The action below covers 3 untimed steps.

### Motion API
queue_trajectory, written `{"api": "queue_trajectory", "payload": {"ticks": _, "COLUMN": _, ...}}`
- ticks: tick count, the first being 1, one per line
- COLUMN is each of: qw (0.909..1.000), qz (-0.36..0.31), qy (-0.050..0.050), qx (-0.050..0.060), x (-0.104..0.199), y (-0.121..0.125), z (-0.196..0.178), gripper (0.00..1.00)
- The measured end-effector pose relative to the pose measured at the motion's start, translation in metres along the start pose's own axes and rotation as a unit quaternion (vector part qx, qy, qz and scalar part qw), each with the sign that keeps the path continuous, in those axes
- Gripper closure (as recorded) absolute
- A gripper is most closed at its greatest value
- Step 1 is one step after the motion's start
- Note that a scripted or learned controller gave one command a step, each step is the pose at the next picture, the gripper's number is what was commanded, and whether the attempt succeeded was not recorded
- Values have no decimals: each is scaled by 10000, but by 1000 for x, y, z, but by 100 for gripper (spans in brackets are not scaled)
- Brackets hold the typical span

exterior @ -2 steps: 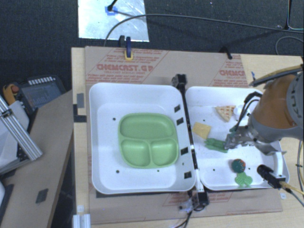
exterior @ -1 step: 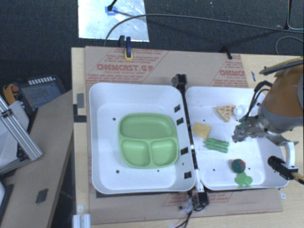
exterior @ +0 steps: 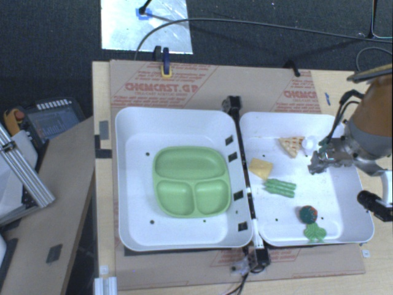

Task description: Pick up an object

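End effector [exterior: 319,163] over right bin [exterior: 350,195]; finger state indiscernible. Nearest: waffle wedge [exterior: 292,145], just left, slightly beyond.

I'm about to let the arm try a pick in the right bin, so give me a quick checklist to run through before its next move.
1. Targets in right white bin: ok; tan waffle wedge, yellow cheese block, green bean pods, red-and-green toy vegetable.
2. Gripper over that bin: ok.
3. Fingers open: cannot tell.
4. Object held: cannot tell.
5. Items spaced apart: ok; none touching.
6. Green divided plate away from the pick area: ok; it sits in the left bin.
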<state>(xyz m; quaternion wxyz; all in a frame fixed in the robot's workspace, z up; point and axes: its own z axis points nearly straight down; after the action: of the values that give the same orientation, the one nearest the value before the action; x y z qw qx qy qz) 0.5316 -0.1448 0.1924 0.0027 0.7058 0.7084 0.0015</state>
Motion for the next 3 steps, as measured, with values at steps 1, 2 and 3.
{"api": "queue_trajectory", "payload": {"ticks": 1, "qw": 10000, "qz": -3, "qy": -1, "qx": -3, "x": 0, "y": 2, "z": -54, "gripper": 100}}
{"api": "queue_trajectory", "payload": {"ticks": 2, "qw": 10000, "qz": -27, "qy": 16, "qx": 19, "x": 53, "y": -6, "z": -50, "gripper": 100}}
{"api": "queue_trajectory", "payload": {"ticks": 3, "qw": 10000, "qz": -26, "qy": 14, "qx": 19, "x": 113, "y": 4, "z": -44, "gripper": 100}}
